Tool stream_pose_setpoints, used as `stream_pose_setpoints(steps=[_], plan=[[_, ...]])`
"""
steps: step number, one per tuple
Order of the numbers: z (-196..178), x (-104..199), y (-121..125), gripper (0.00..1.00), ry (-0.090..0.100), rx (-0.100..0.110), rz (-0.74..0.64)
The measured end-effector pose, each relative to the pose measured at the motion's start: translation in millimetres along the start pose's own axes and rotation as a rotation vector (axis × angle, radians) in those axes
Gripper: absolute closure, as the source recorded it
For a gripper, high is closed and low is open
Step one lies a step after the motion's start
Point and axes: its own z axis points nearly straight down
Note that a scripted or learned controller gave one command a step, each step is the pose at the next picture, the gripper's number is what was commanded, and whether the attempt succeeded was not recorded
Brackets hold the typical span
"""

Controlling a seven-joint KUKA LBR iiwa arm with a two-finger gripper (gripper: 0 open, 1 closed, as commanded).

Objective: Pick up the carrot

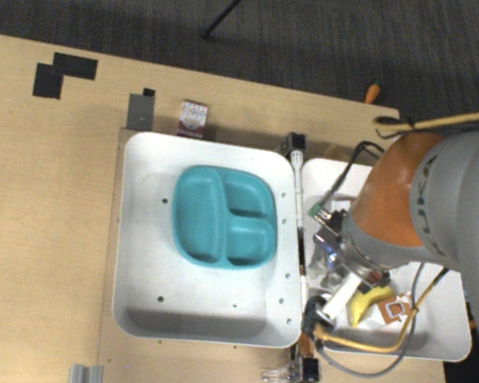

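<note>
Carrot hard to tell under the arm; pincer down in the right bin; its grip state unclear.

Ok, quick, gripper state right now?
Gripper: cannot be told; the arm's wrist covers it, low over the right bin.

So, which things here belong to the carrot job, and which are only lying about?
For the job:
- the arm, low over the right bin
- a carrot: I cannot make one out

Only lying about:
- teal divided tray in the left bin
- banana in the right bin
</note>
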Motion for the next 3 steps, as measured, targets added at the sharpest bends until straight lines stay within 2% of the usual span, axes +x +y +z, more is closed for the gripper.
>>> stream_pose_setpoints(steps=[1,2,3], plan=[[-55.3,13.9,-7.1,1.0,0.004,-0.008,-0.086],[-64.2,-9.2,7.4,1.0,0.002,-0.006,0.245],[-64.0,-9.0,7.1,0.0,0.002,-0.005,0.243]])
